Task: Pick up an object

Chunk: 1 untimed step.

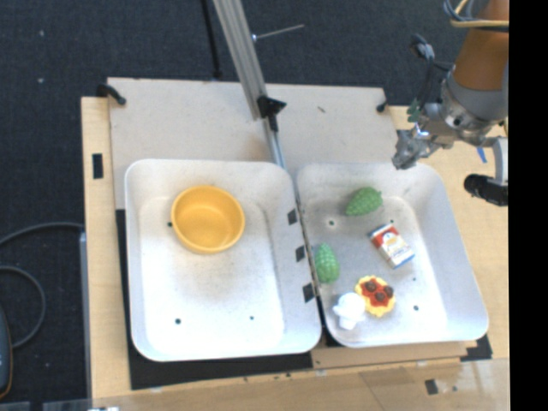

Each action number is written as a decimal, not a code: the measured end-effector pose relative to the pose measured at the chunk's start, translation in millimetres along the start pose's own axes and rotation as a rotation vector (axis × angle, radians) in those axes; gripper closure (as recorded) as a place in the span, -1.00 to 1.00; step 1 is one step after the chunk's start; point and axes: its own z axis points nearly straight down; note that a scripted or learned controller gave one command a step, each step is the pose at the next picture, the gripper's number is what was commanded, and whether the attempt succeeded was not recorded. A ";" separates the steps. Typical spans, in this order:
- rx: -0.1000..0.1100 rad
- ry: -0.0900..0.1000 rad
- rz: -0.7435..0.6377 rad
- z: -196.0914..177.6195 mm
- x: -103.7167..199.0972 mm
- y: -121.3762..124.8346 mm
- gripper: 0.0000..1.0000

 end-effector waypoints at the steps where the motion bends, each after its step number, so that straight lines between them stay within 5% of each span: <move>1: -0.001 -0.001 -0.001 -48.1 -1.5 1.4 1.00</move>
